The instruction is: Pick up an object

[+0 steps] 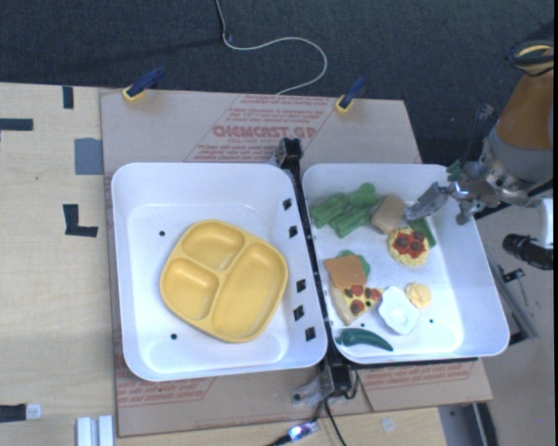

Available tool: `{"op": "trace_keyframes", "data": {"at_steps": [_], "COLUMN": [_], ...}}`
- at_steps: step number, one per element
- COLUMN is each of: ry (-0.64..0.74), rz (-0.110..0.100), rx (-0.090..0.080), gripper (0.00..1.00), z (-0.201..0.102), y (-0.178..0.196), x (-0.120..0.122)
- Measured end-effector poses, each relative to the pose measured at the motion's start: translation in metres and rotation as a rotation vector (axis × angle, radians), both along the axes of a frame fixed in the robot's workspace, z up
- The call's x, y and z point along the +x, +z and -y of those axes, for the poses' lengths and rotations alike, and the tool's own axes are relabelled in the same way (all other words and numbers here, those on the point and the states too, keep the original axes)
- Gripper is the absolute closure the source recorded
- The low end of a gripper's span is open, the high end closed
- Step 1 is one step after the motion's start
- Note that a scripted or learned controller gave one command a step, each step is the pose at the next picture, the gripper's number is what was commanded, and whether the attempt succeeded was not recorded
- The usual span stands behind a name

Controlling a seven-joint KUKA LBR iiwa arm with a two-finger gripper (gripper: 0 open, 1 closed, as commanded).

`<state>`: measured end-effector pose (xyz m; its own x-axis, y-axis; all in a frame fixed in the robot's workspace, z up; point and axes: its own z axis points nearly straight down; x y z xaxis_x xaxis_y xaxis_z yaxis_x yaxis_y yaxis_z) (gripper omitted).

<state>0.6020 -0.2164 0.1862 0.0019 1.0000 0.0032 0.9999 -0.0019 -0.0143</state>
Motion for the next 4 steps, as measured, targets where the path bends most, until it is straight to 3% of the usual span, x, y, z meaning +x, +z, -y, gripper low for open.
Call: {"op": "trace_keyframes", "data": {"at_steps": [1,3,4], "ry": [0.003,0.005,0.005], "rz": [0.013,0.008,0.015], "rx": [-0.003,-0.002,-0.007], "gripper": [0.0,0.0,0.0], "z": [0.0,-0.007,-0.008], "y": [0.007,-0.082,-0.101], "x": [0.003,0.003,0.004]}}
